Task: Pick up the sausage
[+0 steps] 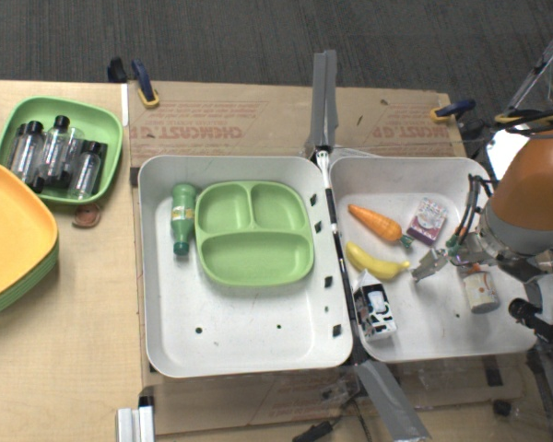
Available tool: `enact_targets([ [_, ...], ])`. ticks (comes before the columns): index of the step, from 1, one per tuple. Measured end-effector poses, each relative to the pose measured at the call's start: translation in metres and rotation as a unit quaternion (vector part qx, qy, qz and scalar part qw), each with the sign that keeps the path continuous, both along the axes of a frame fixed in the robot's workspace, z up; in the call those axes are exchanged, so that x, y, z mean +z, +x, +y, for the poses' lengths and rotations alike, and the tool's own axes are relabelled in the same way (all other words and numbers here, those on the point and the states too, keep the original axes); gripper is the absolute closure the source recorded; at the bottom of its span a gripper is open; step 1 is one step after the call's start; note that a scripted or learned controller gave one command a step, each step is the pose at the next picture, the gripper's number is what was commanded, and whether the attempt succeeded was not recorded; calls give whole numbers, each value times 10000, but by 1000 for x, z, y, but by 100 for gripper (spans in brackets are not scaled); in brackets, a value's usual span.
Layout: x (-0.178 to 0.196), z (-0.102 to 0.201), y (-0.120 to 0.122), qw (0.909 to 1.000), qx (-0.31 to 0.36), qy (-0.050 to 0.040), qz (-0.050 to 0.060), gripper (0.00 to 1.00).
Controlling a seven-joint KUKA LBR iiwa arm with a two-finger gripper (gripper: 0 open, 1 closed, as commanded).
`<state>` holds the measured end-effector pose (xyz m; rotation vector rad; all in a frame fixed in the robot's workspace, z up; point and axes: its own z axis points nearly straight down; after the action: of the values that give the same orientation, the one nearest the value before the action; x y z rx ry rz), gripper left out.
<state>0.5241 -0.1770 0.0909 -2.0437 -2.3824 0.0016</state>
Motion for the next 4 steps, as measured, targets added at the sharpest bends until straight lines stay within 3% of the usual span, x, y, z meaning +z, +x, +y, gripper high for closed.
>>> enact_targets([
  [1,100,108,-37,9933,-1159,-12,-5,0],
  [2,0,76,-4,9998,-181,-4,7,0],
  [3,6,36,35,9989,-470,-12,-10,0],
  [4,1,-3,53,9994,-352,0,-12,0],
])
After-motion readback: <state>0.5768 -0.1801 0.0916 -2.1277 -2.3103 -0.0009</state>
